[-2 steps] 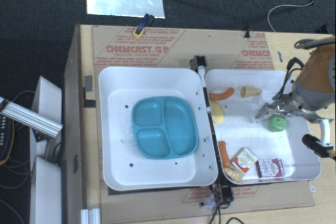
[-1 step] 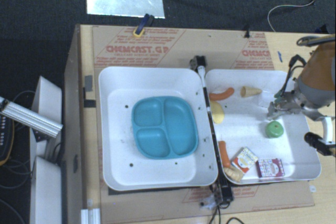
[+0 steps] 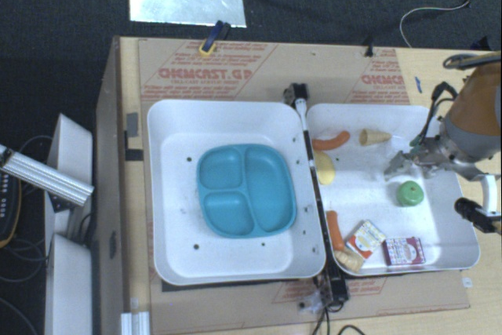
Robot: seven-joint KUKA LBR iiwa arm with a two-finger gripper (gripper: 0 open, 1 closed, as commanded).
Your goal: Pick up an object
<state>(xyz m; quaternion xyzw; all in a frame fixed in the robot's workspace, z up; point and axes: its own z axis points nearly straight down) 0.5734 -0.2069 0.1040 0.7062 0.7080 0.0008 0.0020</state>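
In the right bin lie an orange sausage, a pale cone, a yellow lemon-like piece, a green round object, an orange carrot, a white and orange packet and a red box. My gripper reaches in from the right. It hangs low over the bin's middle, just above and left of the green object and right of the lemon-like piece. Nothing is visibly held in it.
The left bin holds a blue divided plate. A black divider clip sits between the bins at the back. The arm's body covers the right bin's far right edge.
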